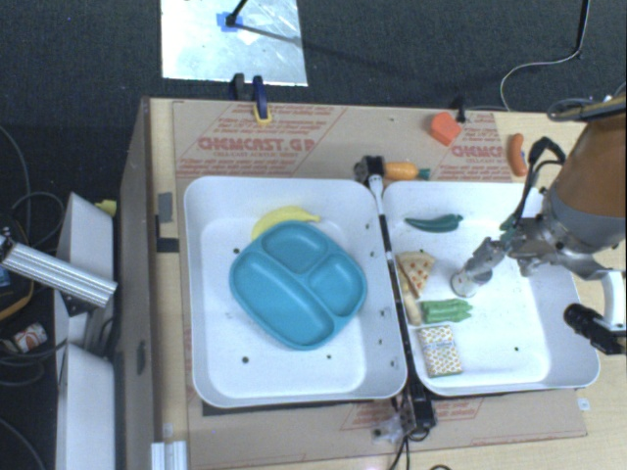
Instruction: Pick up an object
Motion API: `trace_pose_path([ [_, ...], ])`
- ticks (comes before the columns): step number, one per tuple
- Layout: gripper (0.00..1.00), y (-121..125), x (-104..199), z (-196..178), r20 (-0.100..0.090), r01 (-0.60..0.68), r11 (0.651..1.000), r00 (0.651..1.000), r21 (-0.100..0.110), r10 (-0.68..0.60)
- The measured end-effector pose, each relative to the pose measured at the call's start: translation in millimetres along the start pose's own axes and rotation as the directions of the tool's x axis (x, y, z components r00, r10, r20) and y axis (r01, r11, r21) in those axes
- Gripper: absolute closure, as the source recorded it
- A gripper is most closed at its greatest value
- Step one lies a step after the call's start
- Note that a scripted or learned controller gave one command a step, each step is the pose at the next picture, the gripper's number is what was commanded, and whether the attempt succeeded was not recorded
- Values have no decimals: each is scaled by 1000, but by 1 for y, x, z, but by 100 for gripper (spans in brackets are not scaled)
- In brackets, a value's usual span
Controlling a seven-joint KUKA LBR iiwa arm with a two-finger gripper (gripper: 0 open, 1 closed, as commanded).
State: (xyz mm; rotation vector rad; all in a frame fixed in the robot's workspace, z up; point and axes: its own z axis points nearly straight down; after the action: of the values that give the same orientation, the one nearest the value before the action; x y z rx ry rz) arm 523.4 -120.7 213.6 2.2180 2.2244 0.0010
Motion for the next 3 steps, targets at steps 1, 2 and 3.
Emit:
trace_pose_path([
  [1,0,40,-9,35,1,1,1000,1000,0,-1],
  [2,0,45,-27,129,1,-2,1000,1000,0,2],
  [3,100,45,-27,119,1,-1,1000,1000,-3,1],
])
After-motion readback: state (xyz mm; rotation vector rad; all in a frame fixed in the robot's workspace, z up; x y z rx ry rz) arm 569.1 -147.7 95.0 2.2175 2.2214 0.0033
